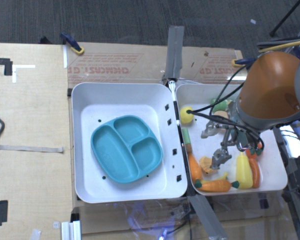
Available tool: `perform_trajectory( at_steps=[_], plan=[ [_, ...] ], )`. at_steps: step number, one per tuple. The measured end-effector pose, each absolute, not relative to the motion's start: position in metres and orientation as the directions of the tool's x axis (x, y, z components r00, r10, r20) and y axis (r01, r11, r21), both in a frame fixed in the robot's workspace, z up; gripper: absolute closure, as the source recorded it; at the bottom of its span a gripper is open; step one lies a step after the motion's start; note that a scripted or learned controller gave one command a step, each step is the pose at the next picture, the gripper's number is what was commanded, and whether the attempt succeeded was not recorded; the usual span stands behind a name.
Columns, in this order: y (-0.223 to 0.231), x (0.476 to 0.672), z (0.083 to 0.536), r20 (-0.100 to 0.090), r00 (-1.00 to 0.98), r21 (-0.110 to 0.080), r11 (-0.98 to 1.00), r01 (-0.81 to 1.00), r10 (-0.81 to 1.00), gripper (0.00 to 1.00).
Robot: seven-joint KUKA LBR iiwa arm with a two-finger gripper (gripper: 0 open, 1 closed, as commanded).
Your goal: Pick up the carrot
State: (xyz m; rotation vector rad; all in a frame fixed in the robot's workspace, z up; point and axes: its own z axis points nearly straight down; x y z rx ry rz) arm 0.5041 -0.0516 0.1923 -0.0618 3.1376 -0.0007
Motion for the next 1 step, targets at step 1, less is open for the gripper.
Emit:
perform_trajectory(
  at_steps=[1],
  plan=[
    [-0.0369, 0.496, 0.1923, -0.005, -0.906, -0.002, 0.906, -0.422, -0.422, 0.0]
  ],
)
